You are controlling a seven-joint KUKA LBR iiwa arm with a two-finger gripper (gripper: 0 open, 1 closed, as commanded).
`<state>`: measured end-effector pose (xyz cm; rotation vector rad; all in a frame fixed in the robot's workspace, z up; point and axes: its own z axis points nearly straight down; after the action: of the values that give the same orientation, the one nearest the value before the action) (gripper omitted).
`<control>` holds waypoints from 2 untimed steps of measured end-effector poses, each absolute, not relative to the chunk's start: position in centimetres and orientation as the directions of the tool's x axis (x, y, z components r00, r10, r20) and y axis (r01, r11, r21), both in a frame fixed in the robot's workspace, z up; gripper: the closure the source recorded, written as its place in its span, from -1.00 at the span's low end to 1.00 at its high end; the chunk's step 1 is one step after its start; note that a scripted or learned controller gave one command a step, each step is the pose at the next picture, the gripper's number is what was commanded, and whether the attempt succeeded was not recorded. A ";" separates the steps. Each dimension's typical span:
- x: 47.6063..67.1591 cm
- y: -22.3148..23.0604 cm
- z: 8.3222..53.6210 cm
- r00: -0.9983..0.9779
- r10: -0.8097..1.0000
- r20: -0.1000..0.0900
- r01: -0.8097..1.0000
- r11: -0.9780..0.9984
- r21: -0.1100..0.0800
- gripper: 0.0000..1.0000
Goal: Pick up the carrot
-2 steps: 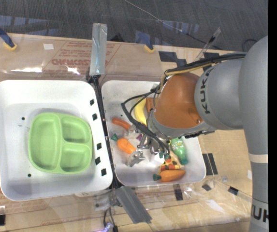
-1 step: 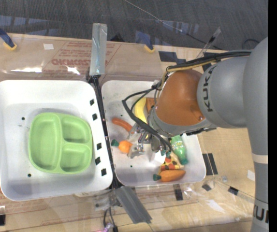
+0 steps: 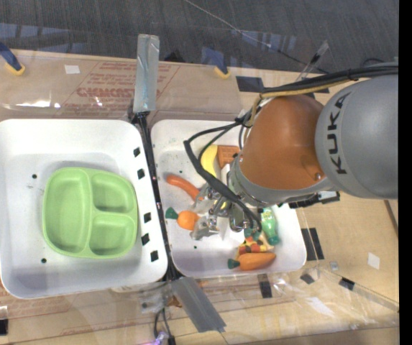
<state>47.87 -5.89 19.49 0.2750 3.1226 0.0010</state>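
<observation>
The pincer (image 3: 209, 221) is seen low inside the right bin (image 3: 191, 264), under the orange band of the arm (image 3: 281, 146). Whether it is apart or together cannot be told, because the metal parts and cables are mixed in the view, and nothing is seen clamped in it.

Just left of the pincer lies a small round orange piece (image 3: 185, 220), touching or almost touching it. A little above it, a long orange thing with a curved tip (image 3: 182, 186) lies free on the bin floor; this is judged to be the carrot, though a second carrot-like thing with a green end (image 3: 254, 261) lies near the lower wall, beside some mixed toy food (image 3: 252, 247) and a green item (image 3: 269, 226).

For a good grasp, the target should first be settled, since three orange things are near. The pincer should be centred over the middle of the long body and turned across its length, not along it. The descent should be kept away from the round piece, which could be pushed or taken by mistake. The left bin (image 3: 4, 192) with the green divided plate (image 3: 89, 211) is not concerned.
</observation>
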 end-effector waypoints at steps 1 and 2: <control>47.8 -1.8 27.3 -0.999 -0.046 -0.007 -0.046 0.999 -0.001 1.00; 47.9 -1.7 28.3 -0.999 -0.052 -0.008 -0.052 0.999 -0.001 1.00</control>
<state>47.93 -1.72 28.29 -0.0810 3.1325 -0.0019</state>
